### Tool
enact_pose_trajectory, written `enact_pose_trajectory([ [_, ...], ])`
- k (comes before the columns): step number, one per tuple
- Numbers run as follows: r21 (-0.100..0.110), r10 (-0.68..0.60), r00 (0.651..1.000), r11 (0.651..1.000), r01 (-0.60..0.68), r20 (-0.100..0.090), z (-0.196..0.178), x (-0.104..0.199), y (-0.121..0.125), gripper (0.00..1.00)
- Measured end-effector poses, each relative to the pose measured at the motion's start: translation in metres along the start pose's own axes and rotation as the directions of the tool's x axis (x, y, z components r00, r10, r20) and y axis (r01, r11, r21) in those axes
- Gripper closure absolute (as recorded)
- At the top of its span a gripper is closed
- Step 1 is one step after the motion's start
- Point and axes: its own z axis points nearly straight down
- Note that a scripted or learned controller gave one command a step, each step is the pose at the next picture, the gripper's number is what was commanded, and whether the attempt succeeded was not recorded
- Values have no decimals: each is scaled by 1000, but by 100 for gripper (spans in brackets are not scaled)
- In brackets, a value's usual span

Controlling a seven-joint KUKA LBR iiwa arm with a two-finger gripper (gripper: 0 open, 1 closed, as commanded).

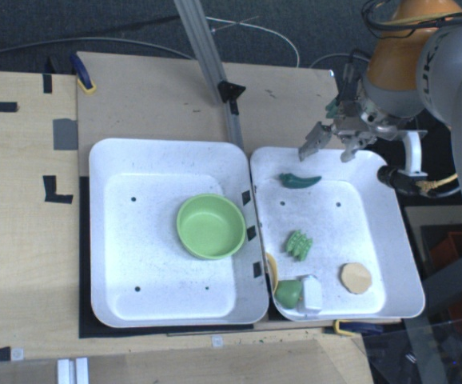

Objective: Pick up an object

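My gripper (330, 149) hangs over the far edge of the right bin (391, 238), its two fingers spread apart with nothing between them. Just below and left of it a dark green curved piece (299, 181) lies in that bin near the far wall. Further down the same bin are a small ridged green object (298, 245), a tan round disc (356, 278), and a green ball (289, 293) beside a white block (310, 293) at the near edge. A light green bowl (210, 226) sits in the left bin (127, 214).
A grey metal pole (205, 50) slants down to the divide between the bins. Cables lie on the dark floor behind the bench. A black and white fixture (407, 162) juts by the right bin's far right corner.
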Motion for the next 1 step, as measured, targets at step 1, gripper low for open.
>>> enact_pose_trajectory([
  [1,0,0,1000,1000,0,0,0,0,0,0],
])
